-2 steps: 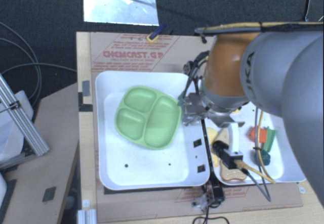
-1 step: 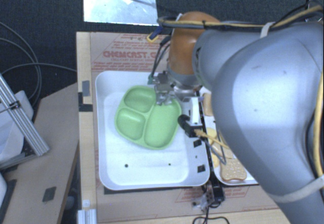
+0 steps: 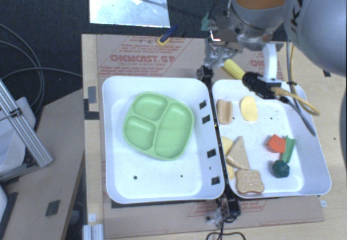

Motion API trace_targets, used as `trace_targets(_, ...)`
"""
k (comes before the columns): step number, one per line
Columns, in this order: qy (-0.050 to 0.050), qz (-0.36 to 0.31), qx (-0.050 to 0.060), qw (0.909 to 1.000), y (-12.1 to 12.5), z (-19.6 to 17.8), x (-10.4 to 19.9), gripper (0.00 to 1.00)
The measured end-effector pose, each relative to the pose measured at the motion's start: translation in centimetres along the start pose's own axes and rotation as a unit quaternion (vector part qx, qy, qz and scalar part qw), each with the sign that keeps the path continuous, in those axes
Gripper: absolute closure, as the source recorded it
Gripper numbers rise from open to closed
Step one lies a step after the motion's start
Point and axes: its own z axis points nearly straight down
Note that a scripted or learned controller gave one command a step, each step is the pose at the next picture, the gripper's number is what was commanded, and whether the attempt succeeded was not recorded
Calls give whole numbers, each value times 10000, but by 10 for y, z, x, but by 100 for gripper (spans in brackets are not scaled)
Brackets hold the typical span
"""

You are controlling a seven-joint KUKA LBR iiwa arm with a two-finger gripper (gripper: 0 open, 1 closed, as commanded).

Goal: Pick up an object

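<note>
Tool [image 3: 212, 61] poised over the far end of the ridge where the two shallow white bins meet, hung beneath the grey arm [image 3: 303, 0] with its orange band. Open or closed: cannot tell, wrist and cabling mask the tip. Nothing seen held.

Candidate objects, all in the right-hand white bin [image 3: 320, 171]:
- yellow corn-cob-shaped toy [image 3: 233, 69], just beside tool, against the far rim
- tan bread-roll piece [image 3: 224, 111] and pale yellow oval slice [image 3: 249, 109], nearer the camera than tool
- beige wedge [image 3: 239, 153] and brown cracker-like square [image 3: 250, 181], well toward the near rim
- orange-and-green vegetable piece [image 3: 281, 145] and dark green floret [image 3: 280, 168], far from tool

Left-hand white bin [image 3: 116, 179] with light green divided plate [image 3: 159, 125], beside tool on the opposite side.

Probable faults:
- Straight descent onto the ridge: contact with bin walls, no grasp.
- Corn cob against rim: one-sided contact, likely roll or slip.
- Flat pieces: little height to pinch, likely empty closure.
- Black-handled tongs [image 3: 271, 88] nearby: risk of snagging.
</note>
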Motion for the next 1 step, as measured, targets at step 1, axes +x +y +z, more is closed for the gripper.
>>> trace_targets(1,-22,50,147,9999,-74,89,-53,100)
